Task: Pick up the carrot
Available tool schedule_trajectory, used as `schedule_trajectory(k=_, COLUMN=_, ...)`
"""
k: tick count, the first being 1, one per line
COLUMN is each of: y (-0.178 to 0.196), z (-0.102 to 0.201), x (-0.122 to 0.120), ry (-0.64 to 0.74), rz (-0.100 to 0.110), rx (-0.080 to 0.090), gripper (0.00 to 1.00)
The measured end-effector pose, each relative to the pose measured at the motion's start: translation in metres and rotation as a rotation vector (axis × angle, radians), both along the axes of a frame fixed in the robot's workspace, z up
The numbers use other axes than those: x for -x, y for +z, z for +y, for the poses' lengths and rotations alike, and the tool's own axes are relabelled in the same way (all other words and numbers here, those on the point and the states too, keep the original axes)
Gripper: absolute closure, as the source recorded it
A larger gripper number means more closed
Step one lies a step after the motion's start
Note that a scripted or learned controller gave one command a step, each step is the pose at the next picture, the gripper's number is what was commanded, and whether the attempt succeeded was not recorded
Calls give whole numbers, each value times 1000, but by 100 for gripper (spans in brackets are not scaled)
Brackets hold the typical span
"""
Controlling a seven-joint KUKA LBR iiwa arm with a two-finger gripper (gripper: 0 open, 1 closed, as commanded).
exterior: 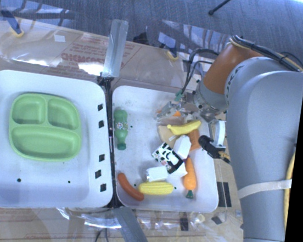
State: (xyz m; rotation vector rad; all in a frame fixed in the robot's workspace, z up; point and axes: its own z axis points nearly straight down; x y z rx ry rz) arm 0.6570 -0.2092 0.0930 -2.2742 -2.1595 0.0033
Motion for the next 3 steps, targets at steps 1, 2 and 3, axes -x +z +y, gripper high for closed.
schedule_trajectory(k=1, y=11, z=2, x=-1, ry=9, rz=3, rx=0, gripper=100)
schedule_trajectory(k=2, y=10, z=6, x=-1, ry=13, rz=5, rx=-5, gripper=0)
schedule_trajectory(k=3, y=1, z=11, x=0, ry=-265, rz=8, rx=-4, gripper=0)
